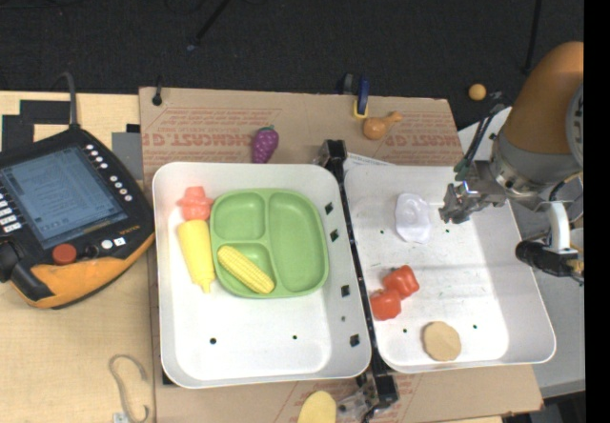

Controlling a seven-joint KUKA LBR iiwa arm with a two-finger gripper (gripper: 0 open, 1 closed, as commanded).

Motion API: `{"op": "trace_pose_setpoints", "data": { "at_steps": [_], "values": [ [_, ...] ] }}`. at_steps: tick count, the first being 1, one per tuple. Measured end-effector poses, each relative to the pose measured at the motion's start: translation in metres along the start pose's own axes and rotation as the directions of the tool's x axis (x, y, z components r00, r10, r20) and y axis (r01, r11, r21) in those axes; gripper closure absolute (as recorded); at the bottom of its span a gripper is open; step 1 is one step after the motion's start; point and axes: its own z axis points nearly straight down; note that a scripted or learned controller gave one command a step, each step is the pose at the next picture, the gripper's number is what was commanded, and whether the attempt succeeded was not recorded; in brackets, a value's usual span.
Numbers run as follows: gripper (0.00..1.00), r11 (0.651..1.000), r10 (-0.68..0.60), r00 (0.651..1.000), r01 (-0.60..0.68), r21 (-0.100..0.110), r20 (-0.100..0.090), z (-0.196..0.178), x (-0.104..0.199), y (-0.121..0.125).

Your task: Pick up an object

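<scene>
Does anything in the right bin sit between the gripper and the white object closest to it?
Nothing visible does. The gripper hangs over the right bin, just right of the white object, with bare bin floor between them. The red object lies lower down.

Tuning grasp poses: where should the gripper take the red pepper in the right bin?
Probably from straight above, across the narrow middle of the red pepper. It lies flat and slanted on the right bin floor, open floor on both long sides; the tan disc sits apart. Turn the gripper so its fingers straddle the short width.
</scene>
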Motion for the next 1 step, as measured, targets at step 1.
{"op": "trace_pose_setpoints", "data": {
  "at_steps": [1],
  "values": [
    [1.0, 1.0, 0.0, 1.0, 0.0, 0.0, 0.0, -0.0453, -0.0016, 0.0005]
  ]
}}
